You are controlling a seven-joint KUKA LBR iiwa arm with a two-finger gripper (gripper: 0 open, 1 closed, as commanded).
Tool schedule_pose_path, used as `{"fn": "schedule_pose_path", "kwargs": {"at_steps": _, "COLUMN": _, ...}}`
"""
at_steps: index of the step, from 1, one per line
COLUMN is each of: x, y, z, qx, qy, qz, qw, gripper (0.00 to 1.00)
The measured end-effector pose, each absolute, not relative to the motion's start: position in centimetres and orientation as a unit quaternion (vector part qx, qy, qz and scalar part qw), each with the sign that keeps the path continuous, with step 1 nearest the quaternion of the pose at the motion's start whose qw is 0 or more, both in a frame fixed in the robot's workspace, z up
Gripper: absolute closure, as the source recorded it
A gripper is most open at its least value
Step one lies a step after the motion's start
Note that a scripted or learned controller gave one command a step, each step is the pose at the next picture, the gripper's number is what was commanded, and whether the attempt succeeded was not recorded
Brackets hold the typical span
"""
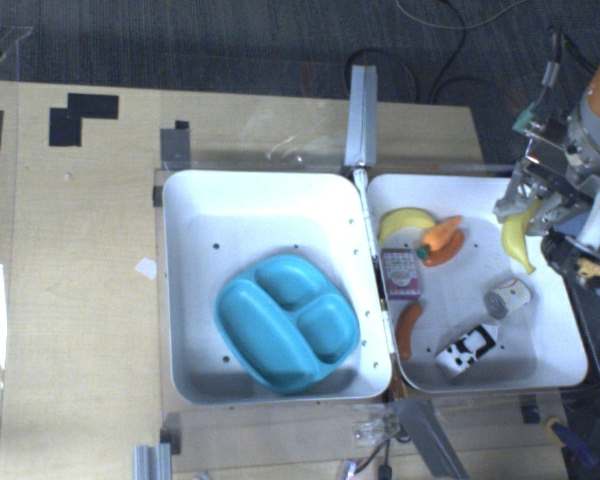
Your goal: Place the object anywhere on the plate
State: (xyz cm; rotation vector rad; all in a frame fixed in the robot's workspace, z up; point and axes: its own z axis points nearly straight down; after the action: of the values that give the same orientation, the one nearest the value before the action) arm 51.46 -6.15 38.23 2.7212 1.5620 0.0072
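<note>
banana, light, stiff and smooth, hangs at the gripper; jaws' opening cannot be told. best gripped mid-body, then carried left to blue plate.

Plate in left bin; banana over right bin.

Overhead slant over both bins

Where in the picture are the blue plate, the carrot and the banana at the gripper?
blue plate [270,353], camera view, bare floor of its large compartment.
carrot [441,235], camera view, middle of its orange body.
banana [517,240], camera view, middle of its yellow curve.
</note>
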Motion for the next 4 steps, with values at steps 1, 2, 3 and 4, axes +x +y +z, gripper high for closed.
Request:
{"fn": "schedule_pose_path", "kwargs": {"at_steps": 1, "x": 52.6, "y": -9.7, "z": 34.4, "qx": 0.895, "qy": 0.446, "qz": 0.0009, "qw": 0.001, "gripper": 1.0}}
{"fn": "schedule_pose_path", "kwargs": {"at_steps": 2, "x": 56.5, "y": -8.4, "z": 35.0, "qx": 0.881, "qy": 0.473, "qz": 0.0013, "qw": 0.001, "gripper": 1.0}}
{"fn": "schedule_pose_path", "kwargs": {"at_steps": 3, "x": 56.6, "y": -8.4, "z": 35.0, "qx": 0.881, "qy": 0.473, "qz": 0.0015, "qw": 0.001, "gripper": 0.0}}
{"fn": "schedule_pose_path", "kwargs": {"at_steps": 4, "x": 56.6, "y": -8.4, "z": 35.0, "qx": 0.881, "qy": 0.473, "qz": 0.0015, "qw": 0.001, "gripper": 0.0}}
